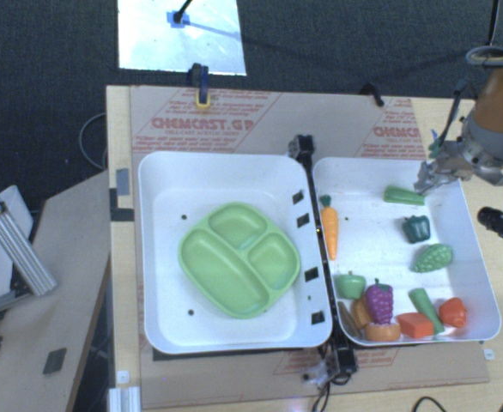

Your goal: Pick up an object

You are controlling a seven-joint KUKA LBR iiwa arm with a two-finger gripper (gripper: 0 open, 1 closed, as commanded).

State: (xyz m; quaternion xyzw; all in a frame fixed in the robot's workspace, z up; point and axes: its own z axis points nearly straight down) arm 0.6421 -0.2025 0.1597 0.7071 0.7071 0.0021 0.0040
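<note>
Gripper (425,181) at upper right of right bin (483,256), tips just beside the right end of a long green vegetable (403,196); touching or just above, can't tell. Fingers small and blurred, open/shut can't tell. Nothing visibly between them.

Around the gripper: green vegetable lies flat, extending left of the tips. Below it, dark green pepper (416,228), apart. Further below, bumpy light green piece (433,257). Well left of the gripper, orange carrot (329,227) along the bin's left wall, pointing down. Far below-left, a crowded cluster at the bin's front edge: green apple-like piece (350,284), purple grapes (378,300), orange pieces (367,323), red block (415,324), green stick (426,307), red-orange tomato (453,312), touching or overlapping each other.

Nothing stands between the gripper and the long green vegetable. Bin's back wall close behind the tips.

Left bin (166,230), well left of the gripper, holds a light green divided tray (239,260), three compartments, tilted diagonally. Black clips (303,221) on the divider between bins.
</note>
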